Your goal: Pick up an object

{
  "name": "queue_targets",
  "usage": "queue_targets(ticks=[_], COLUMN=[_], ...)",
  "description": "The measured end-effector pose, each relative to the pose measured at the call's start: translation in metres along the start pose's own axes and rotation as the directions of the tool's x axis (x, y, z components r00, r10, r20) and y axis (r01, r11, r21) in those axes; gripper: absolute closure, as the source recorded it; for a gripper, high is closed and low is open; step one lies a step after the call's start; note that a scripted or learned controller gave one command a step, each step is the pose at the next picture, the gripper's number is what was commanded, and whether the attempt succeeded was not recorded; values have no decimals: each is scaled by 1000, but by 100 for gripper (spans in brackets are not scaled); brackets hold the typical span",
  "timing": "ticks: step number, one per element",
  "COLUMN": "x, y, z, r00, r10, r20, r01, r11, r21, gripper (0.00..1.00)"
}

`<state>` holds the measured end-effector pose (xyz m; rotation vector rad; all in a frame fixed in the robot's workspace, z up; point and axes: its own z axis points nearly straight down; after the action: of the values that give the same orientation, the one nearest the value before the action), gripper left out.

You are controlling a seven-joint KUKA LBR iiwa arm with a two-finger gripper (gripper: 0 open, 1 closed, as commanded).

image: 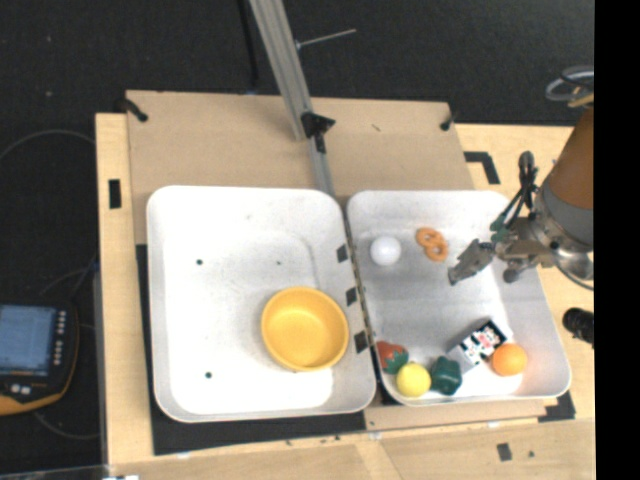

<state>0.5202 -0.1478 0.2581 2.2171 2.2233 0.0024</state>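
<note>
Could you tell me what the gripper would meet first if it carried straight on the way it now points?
Probably the right bin's bare floor: the gripper points down-left, passing below the pretzel and white ball. Its height is unclear.

Glossy yellow plastic bowl point(304, 327), smooth matt white bins point(200, 228), pale bare wooden bench point(230, 138).

yellow bowl point(304, 328), white ball point(385, 250), orange pretzel point(432, 243), white bins point(190, 228)
</note>
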Motion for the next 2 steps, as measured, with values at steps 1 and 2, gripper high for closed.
queue_targets(ticks=[1, 2], x=[0, 4], y=[0, 3], z=[0, 61], r00=[1000, 1000], r10=[2, 3], r20=[0, 1], r01=[-2, -3], r11=[1000, 1000], r21=[-1, 7], gripper=[0, 0])
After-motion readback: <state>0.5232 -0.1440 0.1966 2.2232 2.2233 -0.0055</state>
